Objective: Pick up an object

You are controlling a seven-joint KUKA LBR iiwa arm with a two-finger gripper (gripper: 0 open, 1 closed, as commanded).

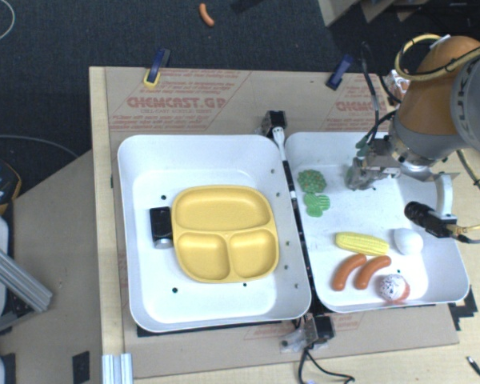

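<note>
The right bin [440,278] holds two green broccoli pieces [311,181] [318,205], a yellow corn cob [362,244], two orange sausages [348,272] [373,270], a white egg-shaped object [407,241] and a small red-and-white ball [394,288]. My gripper [365,172] hangs low over the far part of the right bin, just right of the upper broccoli piece. I see nothing held in it.
In the left bin [140,166] lie a yellow three-compartment plate [222,232] and, beside it on the left, a small black block [161,224]. Blue clamps [155,66] [339,72] sit at the board's far edge. Cables trail along the arm at right.
</note>
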